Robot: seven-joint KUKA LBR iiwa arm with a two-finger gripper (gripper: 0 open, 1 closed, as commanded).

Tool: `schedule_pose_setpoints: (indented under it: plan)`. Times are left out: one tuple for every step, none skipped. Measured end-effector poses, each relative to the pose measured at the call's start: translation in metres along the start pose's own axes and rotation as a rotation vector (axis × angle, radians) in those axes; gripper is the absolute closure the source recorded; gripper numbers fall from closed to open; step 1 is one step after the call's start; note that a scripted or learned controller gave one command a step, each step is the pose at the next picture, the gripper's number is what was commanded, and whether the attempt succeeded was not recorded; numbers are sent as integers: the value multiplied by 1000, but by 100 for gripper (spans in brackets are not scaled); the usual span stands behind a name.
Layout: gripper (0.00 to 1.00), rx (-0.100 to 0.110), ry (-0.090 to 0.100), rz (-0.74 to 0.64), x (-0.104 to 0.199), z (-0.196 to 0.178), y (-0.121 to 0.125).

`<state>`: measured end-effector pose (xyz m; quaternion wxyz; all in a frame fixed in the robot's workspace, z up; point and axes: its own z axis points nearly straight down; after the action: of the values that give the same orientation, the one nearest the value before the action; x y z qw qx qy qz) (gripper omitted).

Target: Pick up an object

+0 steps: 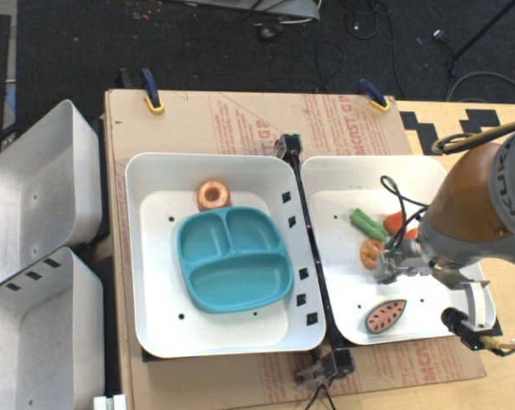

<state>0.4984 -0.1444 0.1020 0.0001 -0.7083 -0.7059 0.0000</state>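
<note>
A teal divided tray (pixel 236 259) and a small doughnut (pixel 213 195) are lying in the left bin (pixel 146 229). In the right bin (pixel 342 178), the hand (pixel 392 267) is hovering beside an orange piece (pixel 372 252); a green piece (pixel 365 223) is lying just above, a watermelon slice (pixel 385 316) below.

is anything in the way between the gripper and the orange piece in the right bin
Nothing visible stands between them. The gripper sits low in the right bin, right beside the small orange piece. The green piece lies beyond it, and the watermelon slice lies nearer the camera, both off to the side.
</note>
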Motion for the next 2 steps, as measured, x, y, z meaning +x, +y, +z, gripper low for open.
schedule_pose_setpoints:
  plan:
    - [100,-5,-1,-7,10,-54,5]
    - [100,-6,-1,-7,19,-101,8]
